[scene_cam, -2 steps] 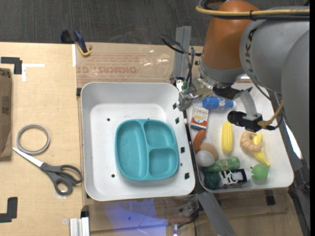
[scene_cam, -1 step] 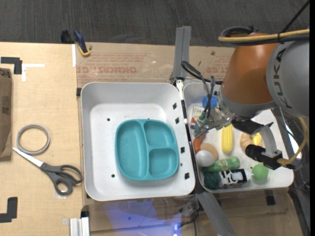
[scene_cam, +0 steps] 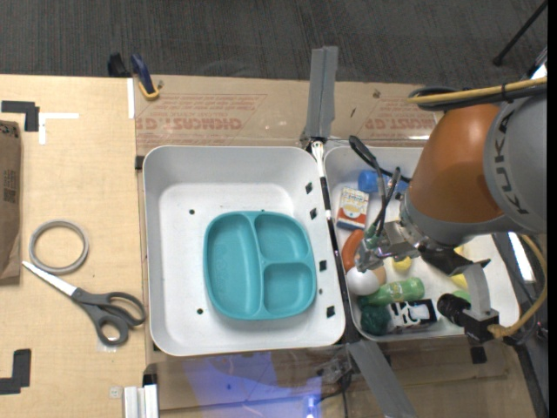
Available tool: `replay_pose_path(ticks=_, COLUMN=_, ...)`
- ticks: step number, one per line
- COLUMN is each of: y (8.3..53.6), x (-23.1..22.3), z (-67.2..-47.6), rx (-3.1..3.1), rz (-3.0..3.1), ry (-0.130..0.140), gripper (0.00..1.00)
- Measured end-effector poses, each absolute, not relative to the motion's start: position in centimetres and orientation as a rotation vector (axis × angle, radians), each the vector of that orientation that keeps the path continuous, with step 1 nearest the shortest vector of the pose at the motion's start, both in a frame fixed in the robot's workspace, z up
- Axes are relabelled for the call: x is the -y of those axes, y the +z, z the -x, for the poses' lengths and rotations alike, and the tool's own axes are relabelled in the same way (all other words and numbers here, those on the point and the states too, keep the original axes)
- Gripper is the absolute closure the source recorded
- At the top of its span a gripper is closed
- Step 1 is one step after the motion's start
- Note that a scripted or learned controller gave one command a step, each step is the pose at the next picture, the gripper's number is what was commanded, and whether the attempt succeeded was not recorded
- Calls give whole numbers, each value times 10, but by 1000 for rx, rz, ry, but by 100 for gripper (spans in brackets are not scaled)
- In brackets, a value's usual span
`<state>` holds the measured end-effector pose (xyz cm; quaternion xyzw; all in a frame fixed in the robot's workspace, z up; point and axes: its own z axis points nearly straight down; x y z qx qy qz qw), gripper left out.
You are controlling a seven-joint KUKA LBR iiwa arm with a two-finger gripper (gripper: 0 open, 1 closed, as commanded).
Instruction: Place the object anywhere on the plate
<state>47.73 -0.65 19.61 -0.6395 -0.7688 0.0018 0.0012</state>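
Whether the gripper (scene_cam: 376,249) is grasping anything cannot be told from this angle; the wrist hides it from above. It sits low in the right bin (scene_cam: 505,316), just right of the divider between bins, directly over a white egg-shaped object (scene_cam: 365,279) and an orange-red rounded piece (scene_cam: 351,247) beside it. The arm (scene_cam: 461,181), orange band uppermost, leans in from the right and covers much of that bin, which suggests a pick attempt among the clutter, not a carry. Near the gripper: a green bottle-like item (scene_cam: 393,290) lying on its side, a dark green lump (scene_cam: 374,319) below it, a small red-and-white carton (scene_cam: 352,207) above, a blue cap-like thing (scene_cam: 369,181) beyond that. Which of these is the intended object is a guess; the white egg shape is nearest. The teal plate (scene_cam: 259,265), three compartments, lies flat in the middle of the left bin (scene_cam: 165,233), well left of the gripper, nothing on it. Judgement: task not yet done. Outside the bins, left of the plate's bin, scissors (scene_cam: 96,303) and a tape roll (scene_cam: 58,246) lie on the bench, unrelated to the job.
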Motion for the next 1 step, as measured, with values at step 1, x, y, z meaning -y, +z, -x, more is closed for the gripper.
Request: replay_pose_path(ticks=1, y=203, x=-74, z=-515, rx=2491, rz=1912, ry=5, gripper=100)
